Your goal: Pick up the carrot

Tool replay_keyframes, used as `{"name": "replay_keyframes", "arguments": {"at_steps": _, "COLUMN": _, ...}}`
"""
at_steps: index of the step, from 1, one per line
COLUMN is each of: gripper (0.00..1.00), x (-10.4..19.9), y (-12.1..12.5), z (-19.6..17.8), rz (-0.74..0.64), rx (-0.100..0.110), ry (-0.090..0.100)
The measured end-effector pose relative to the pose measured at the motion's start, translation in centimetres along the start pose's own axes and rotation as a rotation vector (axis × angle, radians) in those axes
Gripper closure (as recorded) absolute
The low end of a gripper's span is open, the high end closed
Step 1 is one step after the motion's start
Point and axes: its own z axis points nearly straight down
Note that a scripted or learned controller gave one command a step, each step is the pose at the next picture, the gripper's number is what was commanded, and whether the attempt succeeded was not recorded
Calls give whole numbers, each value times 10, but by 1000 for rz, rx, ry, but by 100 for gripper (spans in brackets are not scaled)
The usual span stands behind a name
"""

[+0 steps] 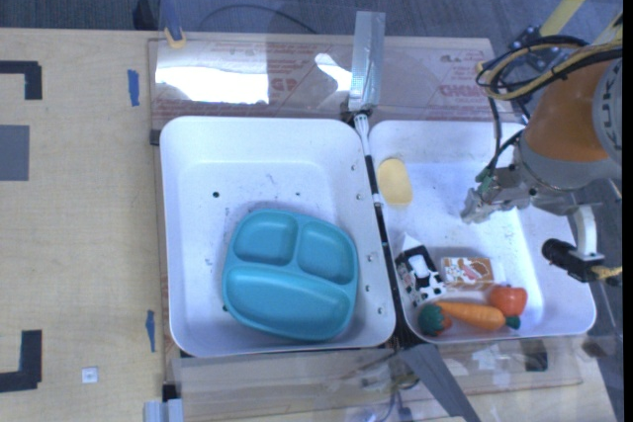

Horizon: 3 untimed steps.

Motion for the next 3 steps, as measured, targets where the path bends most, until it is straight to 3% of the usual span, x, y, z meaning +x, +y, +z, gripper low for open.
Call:
{"name": "replay_keyframes", "arguments": {"at_steps": 1, "gripper": 100, "x": 48, "y": -43, "z": 21, "rz": 198, "rx": -12, "ry": -3}}
{"name": "replay_keyframes", "arguments": {"at_steps": 2, "gripper": 100, "x": -25, "y": -92, "z": -89, "rz": 290, "rx": -8, "ry": -3}}
{"name": "replay_keyframes", "arguments": {"at_steps": 3, "gripper": 100, "x": 3, "y": -88, "z": -17, "rz": 627, "rx": -10, "ry": 0}}
